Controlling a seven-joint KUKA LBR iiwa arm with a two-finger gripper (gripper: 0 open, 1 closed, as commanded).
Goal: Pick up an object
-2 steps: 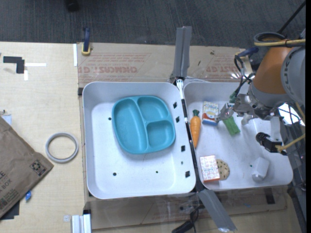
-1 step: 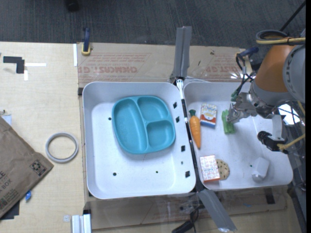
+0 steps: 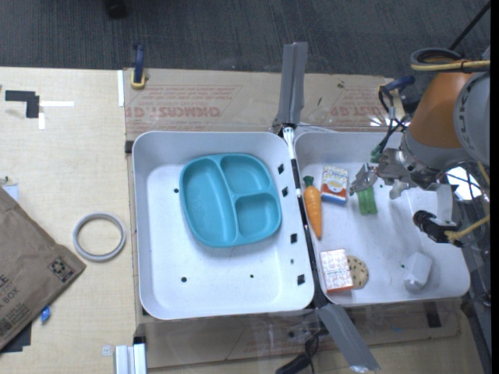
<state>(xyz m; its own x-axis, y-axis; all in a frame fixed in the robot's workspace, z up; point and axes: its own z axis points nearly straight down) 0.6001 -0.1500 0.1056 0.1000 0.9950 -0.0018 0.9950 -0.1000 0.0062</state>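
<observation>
I log one small green block, upright and rectangular, just below the gripper. I cannot tell how the gripper stands or whether it has hold.

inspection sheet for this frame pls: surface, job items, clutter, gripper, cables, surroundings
Surface: two white bins side by side, left bin and right bin, on a tan bench.
Job's things: left bin holds a teal divided plate. Right bin holds a toy carrot, a small carton, a green block, a red-print box touching a cookie, and a white object.
Clutter: tape ring and cardboard box left of the bins.
Gripper: gripper above the green block; finger state unclear.
Cables: black cables by the wrist.
Surroundings: dark carpet beyond the bench.
</observation>
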